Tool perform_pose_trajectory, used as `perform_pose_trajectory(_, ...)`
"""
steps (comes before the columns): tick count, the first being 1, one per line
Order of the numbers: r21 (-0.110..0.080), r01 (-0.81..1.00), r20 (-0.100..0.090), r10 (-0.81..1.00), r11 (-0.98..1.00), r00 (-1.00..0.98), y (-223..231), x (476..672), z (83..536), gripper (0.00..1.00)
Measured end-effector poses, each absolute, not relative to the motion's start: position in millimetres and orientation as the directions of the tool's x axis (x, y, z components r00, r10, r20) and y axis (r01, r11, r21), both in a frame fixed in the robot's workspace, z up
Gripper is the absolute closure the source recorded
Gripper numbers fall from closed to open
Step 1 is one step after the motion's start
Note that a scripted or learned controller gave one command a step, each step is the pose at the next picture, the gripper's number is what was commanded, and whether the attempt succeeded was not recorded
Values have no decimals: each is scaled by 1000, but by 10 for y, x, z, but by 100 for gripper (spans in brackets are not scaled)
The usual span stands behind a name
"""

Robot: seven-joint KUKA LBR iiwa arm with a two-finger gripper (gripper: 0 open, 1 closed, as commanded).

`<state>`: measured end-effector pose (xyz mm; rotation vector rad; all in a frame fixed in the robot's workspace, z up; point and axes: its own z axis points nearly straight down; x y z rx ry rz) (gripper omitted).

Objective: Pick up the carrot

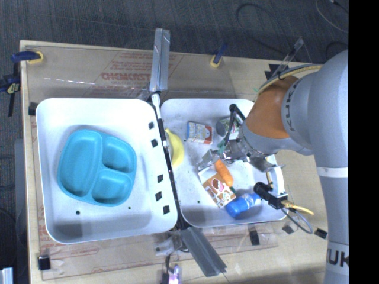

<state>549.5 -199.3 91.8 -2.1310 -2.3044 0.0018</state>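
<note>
The carrot (223, 171) lies in the right bin (189, 215), just below the claw (220, 152) and maybe touching it, its long side running from up-left to down-right, and I cannot tell if the claw is spread or pressed together

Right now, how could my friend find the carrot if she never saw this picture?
Look in the right white bin, the one the grey arm reaches into. Near its middle, just below the claw, lies the carrot. It is the only small orange stick there, between a printed packet and silver wrappers.
</note>
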Motion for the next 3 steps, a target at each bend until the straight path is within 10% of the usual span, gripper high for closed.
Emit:
perform_pose_trajectory(1,-4,997,1,997,82,-82,-1995,5496,1016,100)
perform_pose_trajectory(2,0,959,-1,959,283,-283,-1811,5958,1581,100)
perform_pose_trajectory(3,0,871,-2,871,490,-490,-1569,5813,2789,100)
